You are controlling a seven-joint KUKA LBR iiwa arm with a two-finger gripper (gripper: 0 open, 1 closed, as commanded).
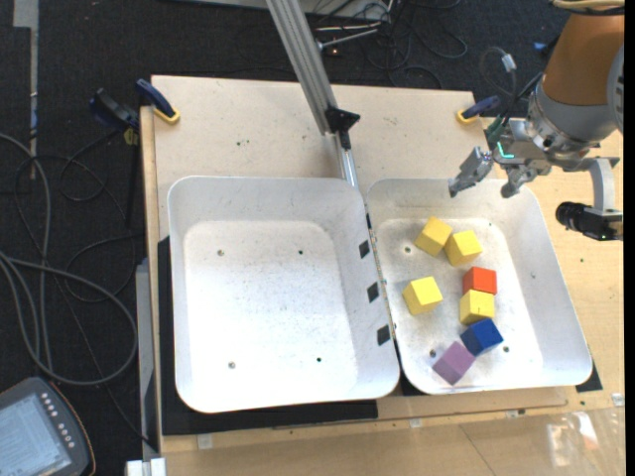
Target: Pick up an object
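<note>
Six small blocks lie in the right-hand shallow white plastic bin [556, 296], in the lower right of the frame. At the top of the group a yellow cube [434, 236] and a second yellow cube [463, 247] sit just beside each other, touching or nearly so. Below them and to the left, a third yellow cube [424, 294] lies apart from the rest. To its right runs a close column: an orange-red cube [480, 280] on top, a yellow block [476, 305] touching it underneath, then a dark blue cube [482, 336], and at the bottom a purple cube [454, 362] leaning against the blue one.

The two-finger gripper [491, 178] hangs over the upper rim of this bin, above and to the right of the blocks and well apart from them. Its fingers are spread and released, with nothing between them. The grey arm with its orange band [580, 53] reaches in from the upper right corner.

The left-hand shallow white plastic bin [198, 216] fills the centre left. Both bins rest on a pale wooden table [258, 117]. A slanted silver metal pole [303, 48] comes down from the top of the frame to the gap between the bins.
</note>
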